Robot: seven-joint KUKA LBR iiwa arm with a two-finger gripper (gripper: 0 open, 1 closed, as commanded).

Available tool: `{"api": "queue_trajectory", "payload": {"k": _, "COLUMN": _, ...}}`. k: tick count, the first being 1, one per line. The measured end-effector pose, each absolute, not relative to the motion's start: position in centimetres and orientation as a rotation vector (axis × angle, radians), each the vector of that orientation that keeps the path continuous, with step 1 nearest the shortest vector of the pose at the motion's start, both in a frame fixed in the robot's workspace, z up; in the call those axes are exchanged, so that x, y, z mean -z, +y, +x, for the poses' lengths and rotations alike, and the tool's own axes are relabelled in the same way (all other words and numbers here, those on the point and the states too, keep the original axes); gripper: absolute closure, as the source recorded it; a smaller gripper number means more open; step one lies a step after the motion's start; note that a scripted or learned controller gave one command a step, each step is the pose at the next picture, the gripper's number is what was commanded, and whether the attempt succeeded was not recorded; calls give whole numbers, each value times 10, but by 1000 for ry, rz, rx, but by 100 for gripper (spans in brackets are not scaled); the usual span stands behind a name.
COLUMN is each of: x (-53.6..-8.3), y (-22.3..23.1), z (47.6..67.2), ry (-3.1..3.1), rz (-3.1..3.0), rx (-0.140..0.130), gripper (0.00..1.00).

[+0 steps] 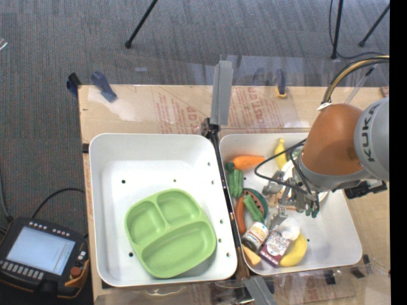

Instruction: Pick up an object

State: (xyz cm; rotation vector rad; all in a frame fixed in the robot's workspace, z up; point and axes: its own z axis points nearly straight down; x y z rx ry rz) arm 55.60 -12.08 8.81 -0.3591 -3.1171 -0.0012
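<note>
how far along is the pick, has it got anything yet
Done: the arm has reached into the right bin, and the gripper sits low over the pile of toy food. In hand: nothing visibly held; the banana, carrot and small packet lie in the bin. Left: grasp one item and lift it. The green plate sits in the left bin.

Grey arm (pixel 381 138) with black KUKA lettering, rounded orange band (pixel 334 142), dark metal hand (pixel 289 199) with cables.

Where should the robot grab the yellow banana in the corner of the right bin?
Grab the curved yellow banana across its thick middle, coming straight down from above. It lies flat near the white right bin's front wall, with a small packet against its left end, so the middle looks freest.
</note>
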Motion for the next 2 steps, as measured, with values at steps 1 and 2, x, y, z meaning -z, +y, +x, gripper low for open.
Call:
{"api": "queue_trajectory", "payload": {"k": 1, "x": -85, "y": -83, "z": 570, "ry": -3058, "rz": -710, "rx": 0, "gripper": 0}}
{"api": "queue_trajectory", "payload": {"k": 2, "x": -85, "y": -90, "z": 509, "ry": -2971, "rz": -1006, "rx": 0, "gripper": 0}}
